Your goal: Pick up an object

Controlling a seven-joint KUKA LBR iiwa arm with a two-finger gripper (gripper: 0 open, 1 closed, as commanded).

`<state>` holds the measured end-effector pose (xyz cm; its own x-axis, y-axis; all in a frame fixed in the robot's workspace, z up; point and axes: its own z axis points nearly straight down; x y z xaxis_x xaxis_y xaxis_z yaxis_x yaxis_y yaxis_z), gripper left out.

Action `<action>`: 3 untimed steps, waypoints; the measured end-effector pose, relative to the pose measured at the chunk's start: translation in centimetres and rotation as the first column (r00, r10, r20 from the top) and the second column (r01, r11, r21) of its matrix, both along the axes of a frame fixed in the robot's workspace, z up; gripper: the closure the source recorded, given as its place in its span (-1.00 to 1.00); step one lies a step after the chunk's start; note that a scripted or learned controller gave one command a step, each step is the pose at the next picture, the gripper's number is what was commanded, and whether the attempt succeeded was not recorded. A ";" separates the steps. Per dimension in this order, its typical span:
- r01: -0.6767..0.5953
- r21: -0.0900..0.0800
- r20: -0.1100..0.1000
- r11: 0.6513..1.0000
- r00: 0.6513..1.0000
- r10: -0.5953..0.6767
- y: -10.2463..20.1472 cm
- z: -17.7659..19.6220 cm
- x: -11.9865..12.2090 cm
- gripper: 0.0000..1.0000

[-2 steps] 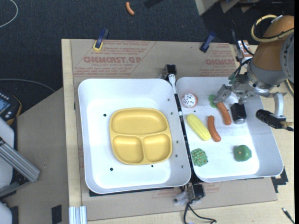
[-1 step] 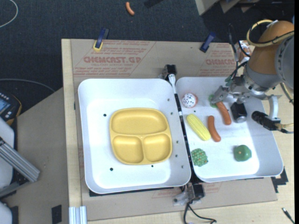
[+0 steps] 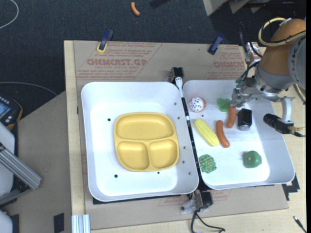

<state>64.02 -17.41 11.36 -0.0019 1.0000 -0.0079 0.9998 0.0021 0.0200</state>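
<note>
Two white bins, the left bin (image 3: 92, 130) and the right bin (image 3: 277, 164), look like smooth, faintly glossy plastic. A yellow divided tray (image 3: 146, 141) has a soft satin plastic sheen. The desk (image 3: 160, 59) is matt brown cardboard with red print. The corn cob (image 3: 206, 132) looks bumpy, the broccoli (image 3: 207, 163) rough, and the sausage (image 3: 222, 133) smooth and shiny.

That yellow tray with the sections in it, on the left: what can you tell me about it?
The yellow divided tray looks like smooth moulded plastic, a rounded rectangle with three compartments: one wide one along the far side and two smaller ones along the near side. All three hold nothing. It lies flat, right way up, near the middle of the left white bin, turned slightly askew to the bin's walls. It rests on the bin's floor, apart from the walls and from the toy foods in the neighbouring bin.
</note>
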 end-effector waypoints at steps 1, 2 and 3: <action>0.001 0.006 -0.012 1.000 1.000 -0.001 0.2 5.1 1.1 1.00; 0.000 0.005 -0.010 1.000 1.000 0.000 0.7 11.4 1.8 1.00; 0.001 0.005 -0.016 1.000 1.000 -0.001 0.7 11.2 1.8 1.00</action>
